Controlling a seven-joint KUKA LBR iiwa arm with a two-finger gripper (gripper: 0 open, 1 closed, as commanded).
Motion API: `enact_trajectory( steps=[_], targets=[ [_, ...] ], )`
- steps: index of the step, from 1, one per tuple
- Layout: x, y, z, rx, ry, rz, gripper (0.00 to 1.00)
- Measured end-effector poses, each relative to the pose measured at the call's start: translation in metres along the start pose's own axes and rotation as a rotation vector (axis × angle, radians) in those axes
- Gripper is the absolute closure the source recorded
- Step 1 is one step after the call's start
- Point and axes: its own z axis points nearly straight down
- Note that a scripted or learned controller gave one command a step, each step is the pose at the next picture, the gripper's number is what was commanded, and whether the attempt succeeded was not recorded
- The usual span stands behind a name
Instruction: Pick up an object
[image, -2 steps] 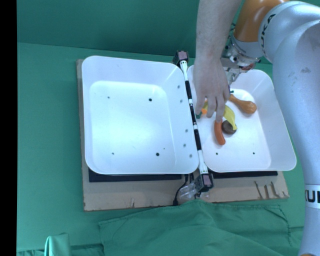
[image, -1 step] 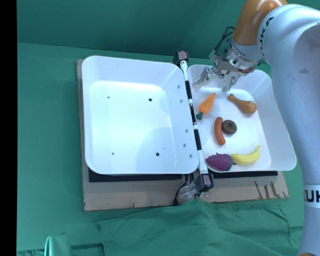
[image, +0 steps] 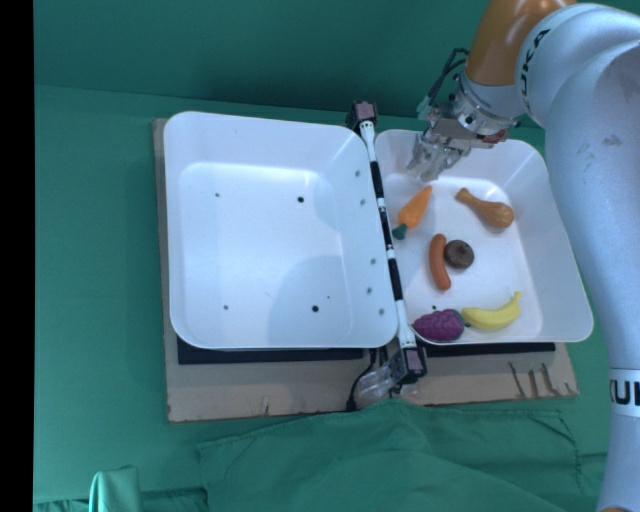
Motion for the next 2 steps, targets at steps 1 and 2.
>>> enact_trajectory(
  steps=[1, 2],
  targets=[
    [0.004, 0.008, -0.062, -0.041, -0.009, 0.005, 1.0],
    [0.002, 0.013, -0.127, -0.041, -0.01, 0.004, 1.0]
  ],
)
